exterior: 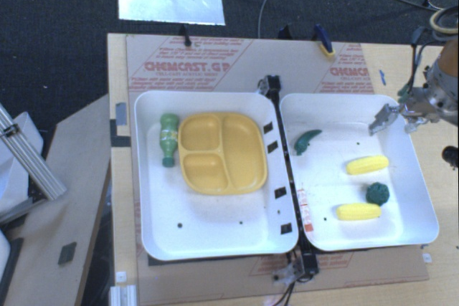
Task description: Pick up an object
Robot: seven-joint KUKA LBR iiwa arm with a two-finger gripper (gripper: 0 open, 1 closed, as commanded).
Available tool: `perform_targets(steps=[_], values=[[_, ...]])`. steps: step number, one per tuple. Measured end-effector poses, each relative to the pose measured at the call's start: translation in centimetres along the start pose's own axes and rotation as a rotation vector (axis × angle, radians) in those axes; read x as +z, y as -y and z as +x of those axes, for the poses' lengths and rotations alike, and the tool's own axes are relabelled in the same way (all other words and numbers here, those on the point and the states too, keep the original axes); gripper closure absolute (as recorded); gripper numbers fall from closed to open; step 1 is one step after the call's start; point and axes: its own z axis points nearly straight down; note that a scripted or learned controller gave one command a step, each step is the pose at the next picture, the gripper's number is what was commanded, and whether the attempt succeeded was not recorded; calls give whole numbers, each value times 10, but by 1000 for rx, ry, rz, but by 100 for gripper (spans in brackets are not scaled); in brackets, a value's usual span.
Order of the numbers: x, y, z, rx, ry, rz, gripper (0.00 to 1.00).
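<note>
Nearest the camera, in the right bin [423, 229], lies a yellow corn cob [358, 211] close to that bin's front wall. Just behind it, and nearly touching, sits a dark green broccoli piece [377, 193]. A second yellow corn cob [368, 165] lies a little farther back, apart from both. Toward the bin's far left corner rests a dark green pepper [307, 140], near the divide between the bins.

Across that divide, the left bin [154, 240] holds a yellow compartment plate [221, 153] lying flat, with a green bottle [168, 139] lying just beside its left edge.

At the far right, the arm's hand [399, 115] hovers over the right bin's back corner. Its fingers appear spread apart with nothing between them. All the objects lie well apart from it. Both bins rest on the pale worktop [237, 57].
</note>
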Motion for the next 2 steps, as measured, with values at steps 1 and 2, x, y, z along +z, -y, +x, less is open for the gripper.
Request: perform_targets(steps=[1,2], values=[[-7,-3,0,-3,3,-11,0],[41,-4,10,-5,2,-8,0]])
